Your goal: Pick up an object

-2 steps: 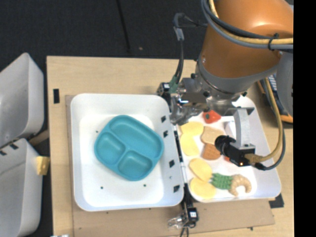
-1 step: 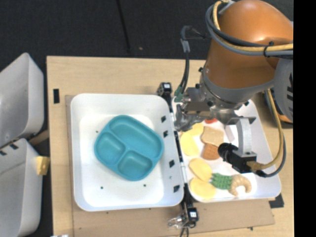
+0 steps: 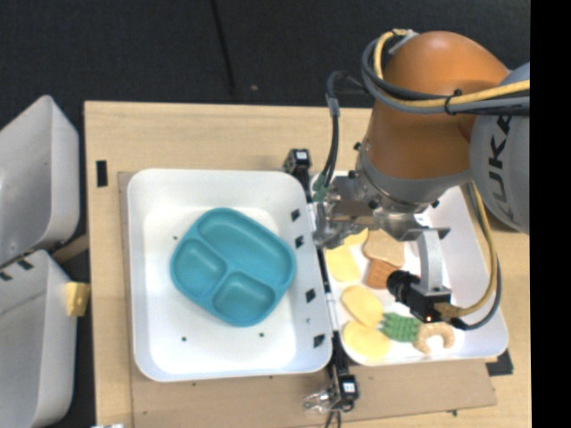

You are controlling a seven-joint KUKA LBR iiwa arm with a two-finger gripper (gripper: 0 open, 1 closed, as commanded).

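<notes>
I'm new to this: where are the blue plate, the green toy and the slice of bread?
blue plate (image 3: 233, 277), camera view, its centre divider.
green toy (image 3: 400, 326), camera view, its middle.
slice of bread (image 3: 384, 249), camera view, its top face.

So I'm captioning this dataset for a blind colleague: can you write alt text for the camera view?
A grey-and-orange robot arm reaches in from the right and hangs low over the right white bin, which holds pale yellow pieces, a tan slice and a small green item. The left white bin holds a blue divided plate.

Blue plate (image 3: 234, 266), white bins (image 3: 152, 328), yellow pieces (image 3: 363, 306), green toy (image 3: 400, 326).
</notes>
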